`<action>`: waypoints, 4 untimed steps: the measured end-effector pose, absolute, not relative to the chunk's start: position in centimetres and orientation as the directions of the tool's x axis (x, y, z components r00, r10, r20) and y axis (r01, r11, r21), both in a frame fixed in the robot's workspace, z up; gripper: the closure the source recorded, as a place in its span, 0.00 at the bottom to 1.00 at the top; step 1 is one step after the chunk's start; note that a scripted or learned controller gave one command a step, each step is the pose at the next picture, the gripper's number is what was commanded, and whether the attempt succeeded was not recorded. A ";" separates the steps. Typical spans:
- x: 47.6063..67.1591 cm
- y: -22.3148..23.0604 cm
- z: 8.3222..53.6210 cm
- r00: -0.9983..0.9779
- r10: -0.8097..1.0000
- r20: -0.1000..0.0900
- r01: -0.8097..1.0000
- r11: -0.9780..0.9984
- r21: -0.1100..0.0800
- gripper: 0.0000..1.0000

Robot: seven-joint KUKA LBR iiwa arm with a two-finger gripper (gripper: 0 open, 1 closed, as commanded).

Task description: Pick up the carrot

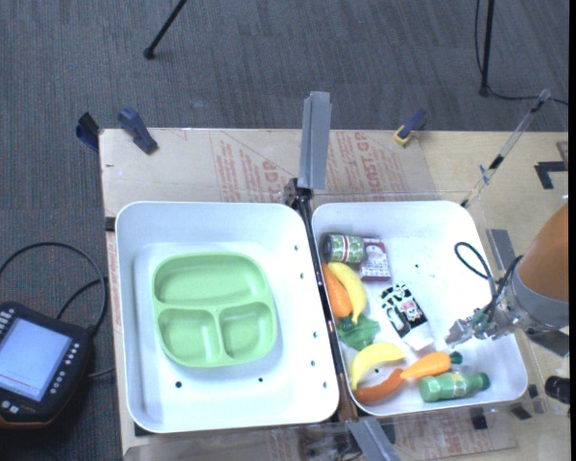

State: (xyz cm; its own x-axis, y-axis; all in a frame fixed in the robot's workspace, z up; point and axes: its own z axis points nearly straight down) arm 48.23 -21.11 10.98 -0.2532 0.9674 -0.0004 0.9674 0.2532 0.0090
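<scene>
Task looks barely begun: the carrot [427, 365] lies in the right bin [461, 221], near the front edge, not lifted. It rests just beside a green bottle [453, 385] on its near side, w/ a yellow banana [374, 358] and an orange, pepper-like piece [379, 386] to its left. All of the pick-up is left, i.e. close on it, grip, raise.

The arm [547, 281] reaches in from the right. The gripper [468, 329] hangs over the right part of that bin, just up and right of the carrot's thick end, close to it but apparently apart from it. Nothing shows between the tips, so no hold can be claimed. Whether it is spread or pressed together can't be told; the tool is small and blurred here.

Other stuff in the right bin: a can [346, 248] at the far left corner, a black-and-white carton [403, 310] mid-bin, another banana [350, 286] beside an orange piece. The left bin [134, 238] holds a green divided tray [214, 308].
</scene>
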 end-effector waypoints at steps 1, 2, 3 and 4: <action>48.2 -21.1 11.0 -0.253 0.967 0.000 0.967 0.253 0.009 0.00; 47.5 -16.3 8.4 -0.541 0.841 0.007 0.841 0.541 -0.004 0.00; 47.4 -16.5 9.1 -0.534 0.846 0.011 0.846 0.534 -0.005 1.00; 48.1 -12.1 18.7 -0.342 0.940 0.003 0.940 0.342 -0.005 1.00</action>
